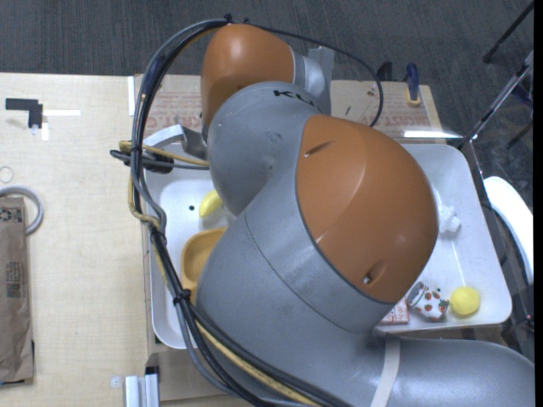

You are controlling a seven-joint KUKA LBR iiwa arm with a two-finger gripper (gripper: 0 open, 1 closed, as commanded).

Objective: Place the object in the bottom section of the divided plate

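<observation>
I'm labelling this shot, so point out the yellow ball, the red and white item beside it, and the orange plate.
yellow ball (pixel 464 301): camera view, middle of the ball.
red and white item (pixel 428 303): camera view, its patterned top face.
orange plate (pixel 198 254): camera view, visible left part, beside the arm.

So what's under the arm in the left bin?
Beside the arm, the left bin shows a small yellow piece and part of an orange-yellow dish. The rest of that bin is covered by the arm, so what else lies there cannot be told.
</observation>
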